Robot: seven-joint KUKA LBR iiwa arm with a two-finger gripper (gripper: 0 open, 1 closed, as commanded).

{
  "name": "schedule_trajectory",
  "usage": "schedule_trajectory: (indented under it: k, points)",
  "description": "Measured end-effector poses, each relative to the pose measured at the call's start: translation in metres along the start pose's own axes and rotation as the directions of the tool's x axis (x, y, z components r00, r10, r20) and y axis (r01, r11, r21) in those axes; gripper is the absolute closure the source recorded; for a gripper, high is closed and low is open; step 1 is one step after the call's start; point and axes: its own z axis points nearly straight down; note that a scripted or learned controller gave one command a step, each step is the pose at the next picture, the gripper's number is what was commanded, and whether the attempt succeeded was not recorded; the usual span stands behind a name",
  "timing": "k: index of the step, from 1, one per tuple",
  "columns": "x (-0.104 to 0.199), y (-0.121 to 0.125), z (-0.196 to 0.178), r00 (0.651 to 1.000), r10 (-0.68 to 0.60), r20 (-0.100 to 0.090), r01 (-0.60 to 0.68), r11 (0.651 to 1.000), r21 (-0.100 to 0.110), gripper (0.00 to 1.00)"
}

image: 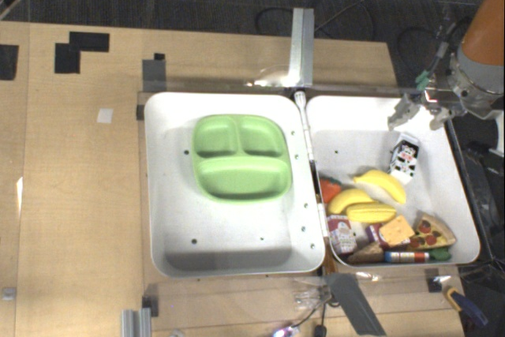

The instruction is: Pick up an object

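Observation:
My gripper [420, 114] hangs over the far right corner of the right bin [355, 122], its two fingers spread apart and open with nothing between them. Just below it a small white carton with black spots [404, 158] lies on the bin floor. Nearer the front lie two yellow bananas [371, 197], a red piece [330, 190] at their left, a pizza slice [434, 231], a cheese-like orange wedge [397, 230] and a marker [409, 256], all heaped together.
The left bin [170, 170] holds a green divided plate [240, 155] at its middle. A metal post [302, 51] rises behind the wall between the bins. Cables trail across the dark floor at the back.

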Motion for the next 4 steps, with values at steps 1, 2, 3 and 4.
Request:
schedule_trajectory:
  k: [1, 2, 3, 4]
  points:
    - [-0.039, 0.014, 0.148, 0.996, -0.092, 0.003, 0.092, 0.996, -0.007, 0.00]
    - [-0.038, 0.018, 0.135, 0.996, -0.094, 0.005, 0.094, 0.995, -0.016, 1.00]
    - [0.002, 0.060, 0.149, 0.959, -0.282, 0.002, 0.282, 0.959, -0.005, 1.00]
    - [0.003, 0.059, 0.149, 0.959, -0.282, 0.000, 0.282, 0.959, -0.002, 0.00]
